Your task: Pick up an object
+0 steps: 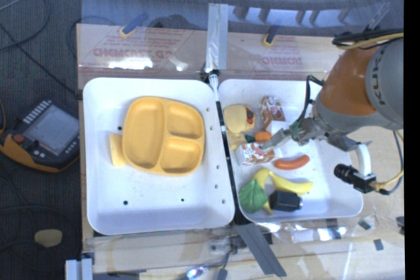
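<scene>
Black block [286, 200], banana [293, 184], sausage [291, 162] below the fingers [281, 138], grip state indiscernible.

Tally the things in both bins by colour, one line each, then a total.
Yellow: 4 (divided plastic tray, flat wedge, round bun, banana)
Orange or red: 2 (small orange piece, red sausage)
Green: 1 (leafy toy)
Black: 1 (block)
Printed packets: 2
Total: 10

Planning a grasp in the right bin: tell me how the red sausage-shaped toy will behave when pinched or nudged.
The red sausage-shaped toy looks rounded and smooth, so it may roll sideways if nudged across the white bin floor. Its glossy surface suggests moulded plastic, probably light and stiff, perhaps slippery. It lies apart from the yellow toy banana, so a pinch across its narrow width seems feasible.
</scene>
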Tool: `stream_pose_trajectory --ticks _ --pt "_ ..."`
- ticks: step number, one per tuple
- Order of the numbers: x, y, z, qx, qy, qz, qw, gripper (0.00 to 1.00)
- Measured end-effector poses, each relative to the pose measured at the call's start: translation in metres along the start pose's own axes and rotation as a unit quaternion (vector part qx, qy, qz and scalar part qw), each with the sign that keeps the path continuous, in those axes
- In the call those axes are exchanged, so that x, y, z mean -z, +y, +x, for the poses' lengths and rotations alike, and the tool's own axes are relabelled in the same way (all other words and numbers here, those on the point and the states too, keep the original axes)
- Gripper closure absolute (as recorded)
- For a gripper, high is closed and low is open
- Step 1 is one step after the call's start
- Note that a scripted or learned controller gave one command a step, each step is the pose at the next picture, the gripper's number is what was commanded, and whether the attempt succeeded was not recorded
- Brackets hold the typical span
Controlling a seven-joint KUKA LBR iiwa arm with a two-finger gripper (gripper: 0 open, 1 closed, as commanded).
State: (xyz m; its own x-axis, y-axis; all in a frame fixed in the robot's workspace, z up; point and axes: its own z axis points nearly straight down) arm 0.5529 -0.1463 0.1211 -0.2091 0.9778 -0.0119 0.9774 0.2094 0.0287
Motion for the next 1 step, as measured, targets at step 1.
stream_pose_trajectory --ticks 1 --pt "-0.0301 0.0298 -0.0027 -0.004 0.006 0.016 0.9998 0.0"
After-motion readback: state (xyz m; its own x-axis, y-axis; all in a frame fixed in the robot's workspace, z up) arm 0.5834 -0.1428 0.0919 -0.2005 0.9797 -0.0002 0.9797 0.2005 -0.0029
